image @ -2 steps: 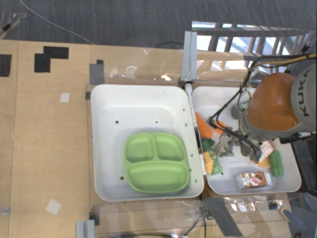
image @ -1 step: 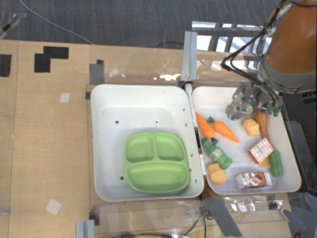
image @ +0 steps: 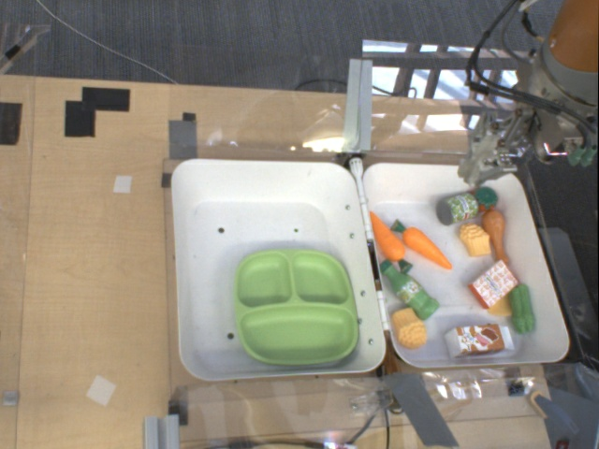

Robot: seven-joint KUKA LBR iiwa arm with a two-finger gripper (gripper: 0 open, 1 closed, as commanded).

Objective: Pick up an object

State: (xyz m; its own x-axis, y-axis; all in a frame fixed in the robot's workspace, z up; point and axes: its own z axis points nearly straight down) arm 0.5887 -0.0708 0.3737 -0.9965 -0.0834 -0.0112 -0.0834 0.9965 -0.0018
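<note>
The end effector (image: 484, 162) is hovering over the right bin's (image: 558, 330) far edge, its state impossible to tell. Just below it, a small green can (image: 460, 208) is lying inside the bin, with two carrots (image: 412, 241) nearby. A green divided plate (image: 296, 306) is sitting in the left bin (image: 197, 251).

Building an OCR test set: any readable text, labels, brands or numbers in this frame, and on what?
No text reads at this resolution.
Red and white box, right bin: checked print, lettering too blurred to read.
White carton, right bin front: brown picture on its face, no legible words.
Small can near the tool: green label, too small to read.
Green bottle: label unreadable.
Black squares on the bench: plain shapes, no characters.
</note>
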